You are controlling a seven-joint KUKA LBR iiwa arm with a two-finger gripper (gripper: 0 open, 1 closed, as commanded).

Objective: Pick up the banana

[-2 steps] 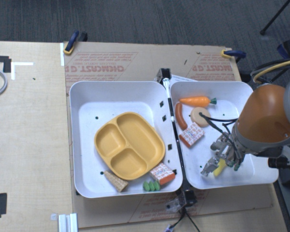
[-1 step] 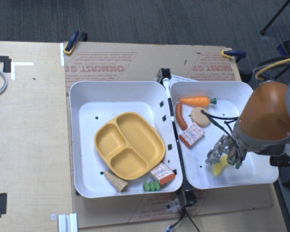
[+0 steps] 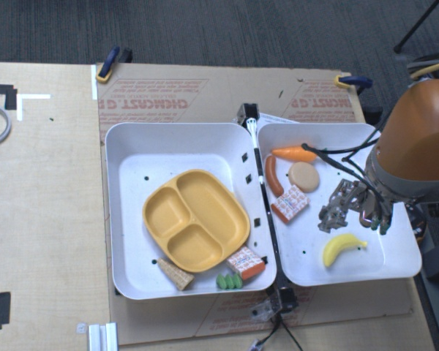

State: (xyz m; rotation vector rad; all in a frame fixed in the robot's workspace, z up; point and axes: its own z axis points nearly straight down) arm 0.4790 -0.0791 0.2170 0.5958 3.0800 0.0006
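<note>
The banana [image 3: 342,248] looks like smooth, glossy plastic; the yellow divided plate [image 3: 197,221] is matt plastic, the bins [image 3: 124,196] smooth white plastic, on brown printed cardboard [image 3: 175,97].

Banana [image 3: 343,248] in right bin [image 3: 402,265]

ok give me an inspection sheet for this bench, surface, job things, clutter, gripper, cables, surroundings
surface: two white bins side by side, left bin and right bin, on cardboard over a wooden bench.
job's things: banana lies in the right bin near its front, apart from the other items.
clutter: right bin has a carrot, sausage, round biscuit and a red-white packet. Left bin has a yellow divided plate, a cracker, a green piece and an orange-white block.
gripper: gripper sits just above the banana, not holding it; finger state unclear.
cables: black cables run across the right bin to the arm.
surroundings: clamps on the cardboard edge, grey carpet behind.
</note>
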